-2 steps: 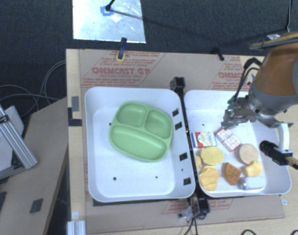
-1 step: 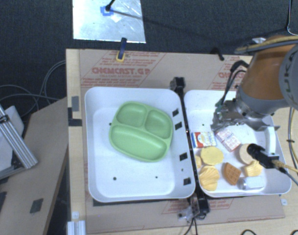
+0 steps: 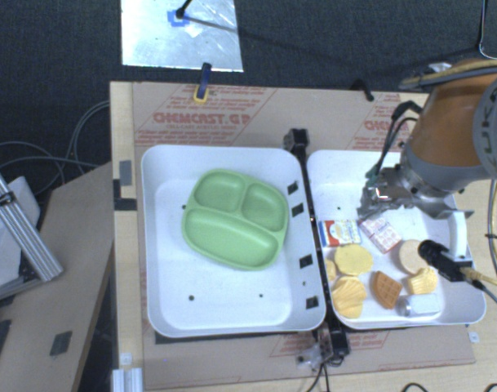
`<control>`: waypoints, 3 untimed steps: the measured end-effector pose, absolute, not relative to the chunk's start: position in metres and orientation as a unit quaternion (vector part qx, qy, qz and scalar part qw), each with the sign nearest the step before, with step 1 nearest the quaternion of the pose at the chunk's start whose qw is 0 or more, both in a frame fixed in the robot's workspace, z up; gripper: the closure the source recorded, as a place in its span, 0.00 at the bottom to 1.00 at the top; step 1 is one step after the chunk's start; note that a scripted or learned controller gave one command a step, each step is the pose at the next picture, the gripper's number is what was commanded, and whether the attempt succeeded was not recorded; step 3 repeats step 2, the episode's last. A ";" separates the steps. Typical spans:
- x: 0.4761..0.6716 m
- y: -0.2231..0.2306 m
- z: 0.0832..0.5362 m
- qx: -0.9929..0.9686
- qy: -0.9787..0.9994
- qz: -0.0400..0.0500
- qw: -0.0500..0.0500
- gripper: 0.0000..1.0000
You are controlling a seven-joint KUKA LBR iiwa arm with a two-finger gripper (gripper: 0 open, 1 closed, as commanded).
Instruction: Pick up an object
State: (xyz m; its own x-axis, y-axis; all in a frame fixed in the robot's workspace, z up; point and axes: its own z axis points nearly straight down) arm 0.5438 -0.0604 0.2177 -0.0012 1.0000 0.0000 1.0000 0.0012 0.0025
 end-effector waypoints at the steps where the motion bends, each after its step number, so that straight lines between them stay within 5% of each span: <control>1: 0.540 -0.050 0.218 0.705 0.709 0.001 0.000 1.00; 3: 0.555 -0.046 0.227 0.705 0.709 0.001 0.001 1.00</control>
